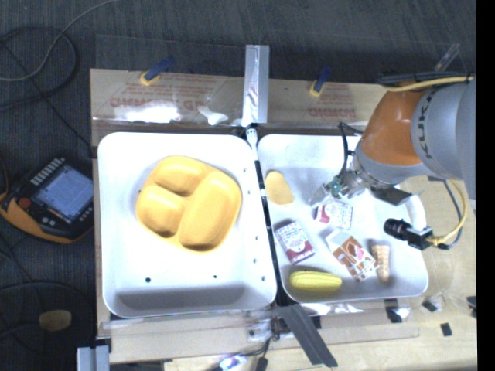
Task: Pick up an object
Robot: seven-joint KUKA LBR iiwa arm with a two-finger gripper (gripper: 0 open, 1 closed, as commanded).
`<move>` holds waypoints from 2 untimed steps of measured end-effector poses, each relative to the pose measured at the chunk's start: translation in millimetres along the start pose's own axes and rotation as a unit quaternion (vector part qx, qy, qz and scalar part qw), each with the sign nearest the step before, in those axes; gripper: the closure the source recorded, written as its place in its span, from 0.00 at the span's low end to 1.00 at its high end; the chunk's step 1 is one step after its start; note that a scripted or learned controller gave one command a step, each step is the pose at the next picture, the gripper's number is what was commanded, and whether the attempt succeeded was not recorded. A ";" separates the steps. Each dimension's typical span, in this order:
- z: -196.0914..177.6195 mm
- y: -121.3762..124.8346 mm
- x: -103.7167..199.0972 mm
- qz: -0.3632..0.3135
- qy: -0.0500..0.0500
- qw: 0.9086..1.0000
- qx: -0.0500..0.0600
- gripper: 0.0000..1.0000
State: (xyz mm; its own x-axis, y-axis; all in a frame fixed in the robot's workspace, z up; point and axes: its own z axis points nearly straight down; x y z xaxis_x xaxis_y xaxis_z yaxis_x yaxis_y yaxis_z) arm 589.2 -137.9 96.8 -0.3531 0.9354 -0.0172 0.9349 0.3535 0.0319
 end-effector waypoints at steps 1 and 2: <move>4.7 51.4 2.0 0.052 0.002 0.999 0.008 1.00; 2.3 -11.0 -2.9 0.014 0.002 1.000 0.006 1.00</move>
State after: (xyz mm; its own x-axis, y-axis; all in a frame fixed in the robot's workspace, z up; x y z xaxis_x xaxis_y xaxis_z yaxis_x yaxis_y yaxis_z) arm 580.0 -144.5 94.2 -0.3277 0.9447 -0.0127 0.9445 0.3279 0.0203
